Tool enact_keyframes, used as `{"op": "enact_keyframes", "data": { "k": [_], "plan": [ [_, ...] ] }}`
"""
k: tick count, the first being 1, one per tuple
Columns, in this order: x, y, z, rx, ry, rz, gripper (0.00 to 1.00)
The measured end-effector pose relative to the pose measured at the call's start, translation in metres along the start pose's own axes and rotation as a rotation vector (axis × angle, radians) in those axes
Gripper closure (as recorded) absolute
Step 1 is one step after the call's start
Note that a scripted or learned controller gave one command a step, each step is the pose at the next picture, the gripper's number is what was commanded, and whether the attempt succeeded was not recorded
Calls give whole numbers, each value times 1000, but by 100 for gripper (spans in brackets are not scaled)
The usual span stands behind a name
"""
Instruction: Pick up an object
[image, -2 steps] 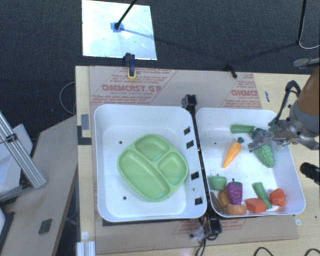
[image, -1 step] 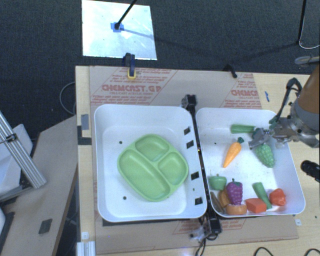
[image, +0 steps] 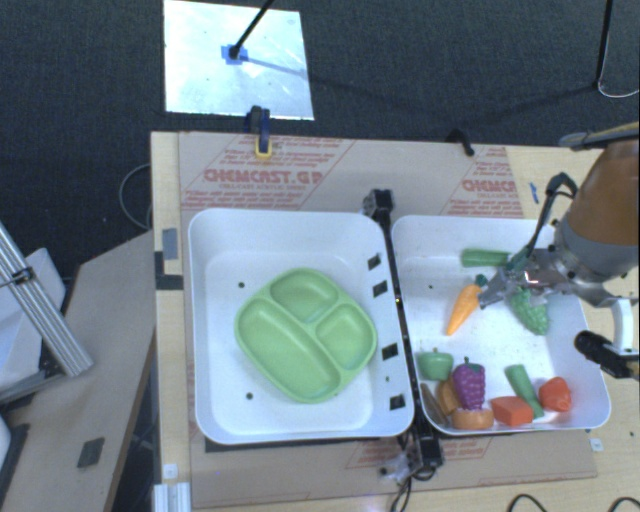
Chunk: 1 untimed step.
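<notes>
The right bin (image: 430, 250) holds several toy foods. An orange carrot (image: 462, 308) lies near its middle, a long green vegetable (image: 485, 258) behind it, and a bumpy green piece (image: 531, 312) to the carrot's right. My gripper (image: 503, 287) hangs low over the bin, between the carrot's top end and the bumpy green piece. The grey arm (image: 600, 225) comes in from the right. I see nothing clearly gripped.
Along the right bin's front edge lie a green pepper (image: 435, 363), purple grapes (image: 468, 383), a red-orange block (image: 511, 410), a small green piece (image: 522, 385) and a red tomato (image: 556, 394). The left bin (image: 215, 260) holds a green divided plate (image: 305, 333).
</notes>
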<state>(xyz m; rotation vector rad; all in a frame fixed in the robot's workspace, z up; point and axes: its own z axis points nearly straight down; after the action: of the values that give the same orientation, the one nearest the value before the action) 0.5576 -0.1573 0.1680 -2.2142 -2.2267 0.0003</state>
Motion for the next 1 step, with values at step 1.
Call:
{"op": "enact_keyframes", "data": {
  "k": [1],
  "plan": [
    [6, 9, 51, 1, 0, 0, 0]
  ]
}}
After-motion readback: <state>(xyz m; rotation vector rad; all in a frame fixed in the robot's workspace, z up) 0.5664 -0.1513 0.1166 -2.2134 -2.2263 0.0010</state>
